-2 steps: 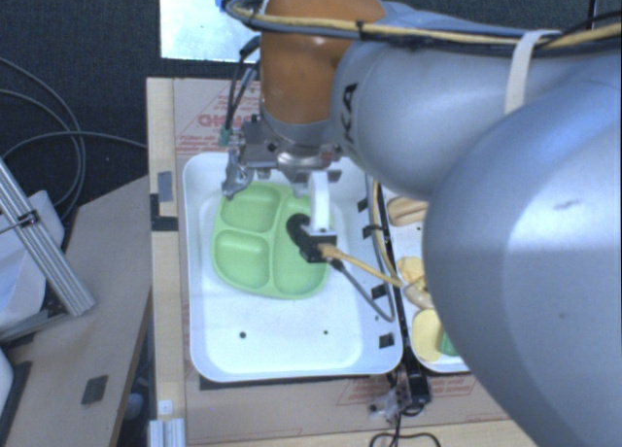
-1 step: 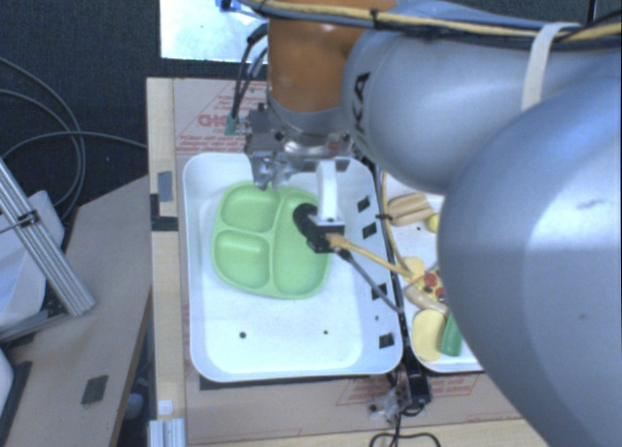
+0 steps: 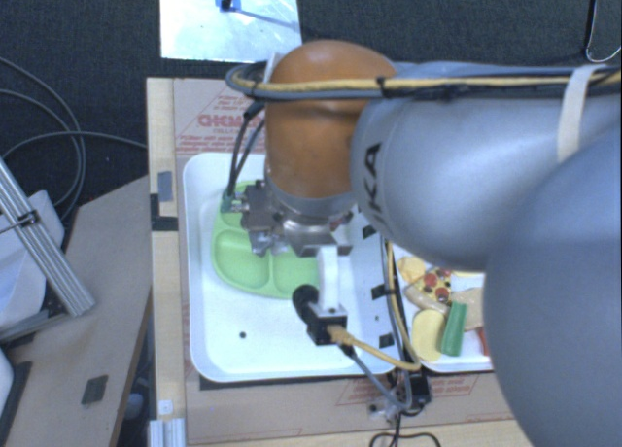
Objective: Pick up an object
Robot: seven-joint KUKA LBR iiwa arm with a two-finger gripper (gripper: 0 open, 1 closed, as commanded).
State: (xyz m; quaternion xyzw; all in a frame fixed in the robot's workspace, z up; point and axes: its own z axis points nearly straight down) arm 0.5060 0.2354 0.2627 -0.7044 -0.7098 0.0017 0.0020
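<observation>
Arm [image 3: 466,144] held over the green plate [image 3: 241,262] in the left bin [image 3: 253,338].
The gripper [image 3: 288,235] is seen at the green plate's right edge; whether it is open cannot be told. A green cylinder [image 3: 453,328] and a yellow piece [image 3: 428,334] are seen well right of the plate, in the right bin [image 3: 457,366].

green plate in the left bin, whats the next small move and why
Probably a short straight lift. The gripper sits low over the green plate in the left bin, and the wrist hides the contact, so raising it a little would likely show whether the plate comes up.
</observation>
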